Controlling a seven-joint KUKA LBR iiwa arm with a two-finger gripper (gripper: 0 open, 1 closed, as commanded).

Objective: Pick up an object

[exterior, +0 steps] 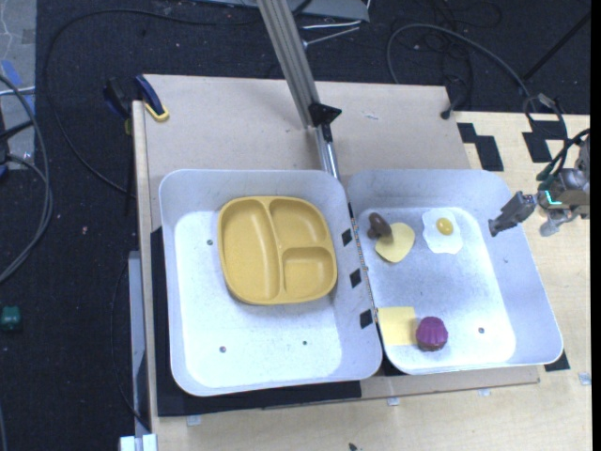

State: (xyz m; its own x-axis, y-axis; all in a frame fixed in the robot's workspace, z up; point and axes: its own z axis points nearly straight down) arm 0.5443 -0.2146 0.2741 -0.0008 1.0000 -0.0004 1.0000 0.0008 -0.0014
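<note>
The right bin [507,280] holds several small items. A fried egg toy [442,232] lies near its back, and a pale yellow piece with a brown lump on it [390,238] sits to the egg's left. Near the front, a yellow square slice [396,325] lies against a purple round object [431,334]. My gripper [512,213] hangs at the bin's right rim, apart from all of them. Its finger state is not readable here.
The left bin [188,346] carries a yellow divided plate [278,249]. A metal pole [293,54] slants down from the back to the gap between the bins. Black clips [354,275] sit along the shared rim.
</note>
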